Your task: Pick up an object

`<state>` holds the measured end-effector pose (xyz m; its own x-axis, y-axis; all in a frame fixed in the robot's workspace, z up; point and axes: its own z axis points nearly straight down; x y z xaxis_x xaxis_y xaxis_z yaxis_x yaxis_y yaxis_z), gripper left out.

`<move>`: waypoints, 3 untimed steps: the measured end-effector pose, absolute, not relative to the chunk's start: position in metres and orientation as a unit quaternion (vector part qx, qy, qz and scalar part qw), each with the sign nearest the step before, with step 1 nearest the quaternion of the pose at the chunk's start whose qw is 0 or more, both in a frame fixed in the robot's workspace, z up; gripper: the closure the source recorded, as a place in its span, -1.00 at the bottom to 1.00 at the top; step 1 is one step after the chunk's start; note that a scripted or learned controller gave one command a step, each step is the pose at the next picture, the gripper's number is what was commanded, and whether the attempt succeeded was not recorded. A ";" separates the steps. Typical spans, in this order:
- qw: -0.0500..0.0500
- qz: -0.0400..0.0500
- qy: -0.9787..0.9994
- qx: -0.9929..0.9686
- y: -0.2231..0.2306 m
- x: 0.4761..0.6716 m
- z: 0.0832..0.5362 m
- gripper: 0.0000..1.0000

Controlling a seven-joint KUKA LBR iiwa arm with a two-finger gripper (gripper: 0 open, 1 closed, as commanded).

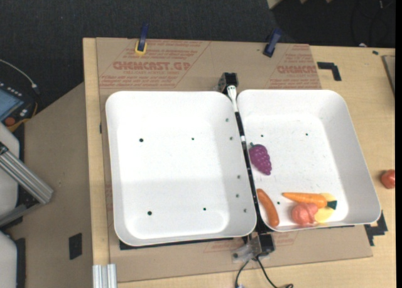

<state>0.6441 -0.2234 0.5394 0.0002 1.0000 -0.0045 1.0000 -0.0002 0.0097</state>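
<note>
The right bin [326,110] holds several toy foods. A purple bunch of grapes [260,158] lies near its left wall. Along the front sit a red-orange chili-like piece [268,207], an orange carrot [306,198] with a dark green tip, a pink lumpy piece [303,214] and a small yellow piece [323,216] touching it.
The left bin [125,155] stands beside the right one on a cardboard sheet [188,60]. Blue clamps [143,36] [272,43] hold the sheet's far edge. A small orange-red object [388,179] rests on the bench right of the right bin. A metal rail [22,170] sits at far left.
</note>
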 end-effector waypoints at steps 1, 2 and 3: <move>0.003 0.001 0.708 0.706 -0.188 0.668 0.535 1.00; 0.003 0.001 0.706 0.708 -0.226 0.659 0.536 1.00; 0.000 0.000 0.706 0.708 -0.225 0.598 0.537 1.00</move>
